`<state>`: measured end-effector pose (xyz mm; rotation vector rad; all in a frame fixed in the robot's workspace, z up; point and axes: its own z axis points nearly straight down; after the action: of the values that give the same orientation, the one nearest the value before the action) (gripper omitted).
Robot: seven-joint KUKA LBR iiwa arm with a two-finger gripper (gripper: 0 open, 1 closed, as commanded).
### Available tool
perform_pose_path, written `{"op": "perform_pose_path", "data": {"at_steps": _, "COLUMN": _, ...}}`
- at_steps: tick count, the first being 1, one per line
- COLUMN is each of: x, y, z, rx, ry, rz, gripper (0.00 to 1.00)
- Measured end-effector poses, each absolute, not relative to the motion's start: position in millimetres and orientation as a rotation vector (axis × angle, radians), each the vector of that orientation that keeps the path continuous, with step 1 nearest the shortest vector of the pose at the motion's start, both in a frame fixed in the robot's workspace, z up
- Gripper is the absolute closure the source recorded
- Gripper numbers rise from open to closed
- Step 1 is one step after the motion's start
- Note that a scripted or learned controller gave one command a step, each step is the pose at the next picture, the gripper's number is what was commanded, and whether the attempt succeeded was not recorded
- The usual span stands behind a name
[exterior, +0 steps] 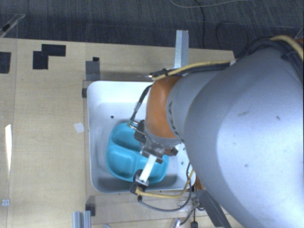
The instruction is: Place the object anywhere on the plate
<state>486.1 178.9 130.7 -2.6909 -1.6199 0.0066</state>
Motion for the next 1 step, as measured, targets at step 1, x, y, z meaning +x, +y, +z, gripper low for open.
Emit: {"op": "perform_pose_path", "data": {"at_steps": 1, "x": 491.6, "y": 140.4, "z": 121.7, "rx": -2.824, "ry": -1.376, "rz": -0.027, "gripper": 1.00}}
